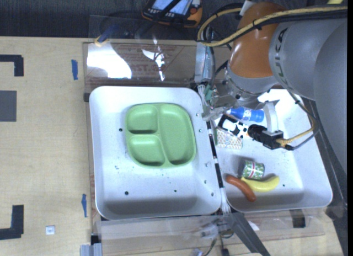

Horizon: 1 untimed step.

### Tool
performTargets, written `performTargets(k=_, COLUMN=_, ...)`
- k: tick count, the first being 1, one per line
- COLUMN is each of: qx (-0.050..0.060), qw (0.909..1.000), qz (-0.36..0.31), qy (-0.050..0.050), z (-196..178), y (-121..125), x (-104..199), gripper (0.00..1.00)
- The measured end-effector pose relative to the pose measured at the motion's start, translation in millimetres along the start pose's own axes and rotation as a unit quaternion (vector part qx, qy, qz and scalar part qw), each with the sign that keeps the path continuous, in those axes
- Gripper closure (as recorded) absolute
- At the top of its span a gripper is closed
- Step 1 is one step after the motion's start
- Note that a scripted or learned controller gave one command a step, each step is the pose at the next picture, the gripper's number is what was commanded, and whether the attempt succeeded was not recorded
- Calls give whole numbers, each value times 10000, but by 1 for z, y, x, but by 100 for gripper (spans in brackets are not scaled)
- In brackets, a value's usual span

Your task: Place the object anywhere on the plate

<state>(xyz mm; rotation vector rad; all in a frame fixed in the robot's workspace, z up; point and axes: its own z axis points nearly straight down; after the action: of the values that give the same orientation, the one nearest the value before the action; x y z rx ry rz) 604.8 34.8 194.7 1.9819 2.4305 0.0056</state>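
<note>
1. At the far left lies the pale wooden desk (44, 139), bare apart from a few dark marks and strips of blue tape.
2. The left white bin (110, 188) sits on it and holds a green plate (160, 134) with three compartments; the plate lies flat toward the bin's upper middle, and nothing rests on it.
3. Behind the bins, a clear panel catches glare, and a handheld control pendant (172, 6) lies beyond it on the dark floor.
4. The right white bin (309, 188) touches the left one along their shared rim.
5. In that right bin, the hand (216, 106) hangs low at the upper left corner, close to the shared rim. Its fingers are hidden among the wrist parts and cables, so whether it is released or clenched cannot be told, and no object can be seen between them.
6. Just right of the hand lies a blue-and-white object (248, 115), with a small patterned packet (229, 138) below it.
7. Toward the bin's front rest a small green-patterned can (252, 169), a yellow banana (262, 184) touching it, and a red-orange sausage-shaped item (240, 187) beside the banana.
8. The grey arm (314, 51) with its orange band (253, 45) enters from the right above this bin.
</note>
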Motion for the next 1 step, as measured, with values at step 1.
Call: performTargets(k=1, qx=42, qw=9997, qz=256, qy=13, z=10, y=-73, x=-17, gripper=100)
